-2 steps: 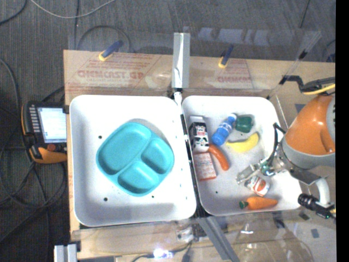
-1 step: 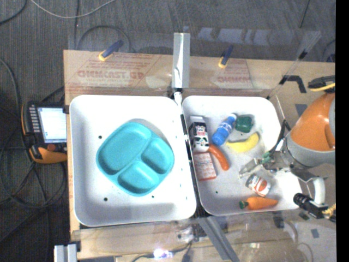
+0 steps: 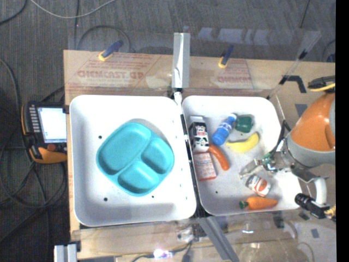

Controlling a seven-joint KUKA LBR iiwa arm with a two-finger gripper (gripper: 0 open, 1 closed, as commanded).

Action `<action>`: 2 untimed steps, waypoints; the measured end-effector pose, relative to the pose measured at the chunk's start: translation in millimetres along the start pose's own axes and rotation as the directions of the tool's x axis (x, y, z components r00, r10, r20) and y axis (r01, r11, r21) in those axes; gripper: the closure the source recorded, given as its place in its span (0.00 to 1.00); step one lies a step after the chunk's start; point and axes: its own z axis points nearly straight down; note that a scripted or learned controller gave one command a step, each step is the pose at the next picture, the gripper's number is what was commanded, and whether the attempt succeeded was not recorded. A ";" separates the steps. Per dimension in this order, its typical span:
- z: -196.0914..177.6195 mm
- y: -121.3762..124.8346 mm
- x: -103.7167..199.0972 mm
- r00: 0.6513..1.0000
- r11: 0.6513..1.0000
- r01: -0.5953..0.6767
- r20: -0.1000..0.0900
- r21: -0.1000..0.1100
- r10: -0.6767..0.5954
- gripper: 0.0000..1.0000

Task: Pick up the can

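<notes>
Nearby, can (image 3: 258,185) beside carrot (image 3: 258,203), gripper (image 3: 252,168) just above, banana (image 3: 243,142) beyond

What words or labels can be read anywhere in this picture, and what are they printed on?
Red print on the cardboard sheet behind the bins: mirrored and faded, not readable.
Second red print on the cardboard near: too blurred.
Box in the right bin: label too small.
Can: markings blurred.
Handheld screen at left: glare, nothing legible.
</notes>
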 end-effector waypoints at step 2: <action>-104.9 -5.7 37.2 0.997 0.997 -0.079 0.015 0.015 0.078 0.00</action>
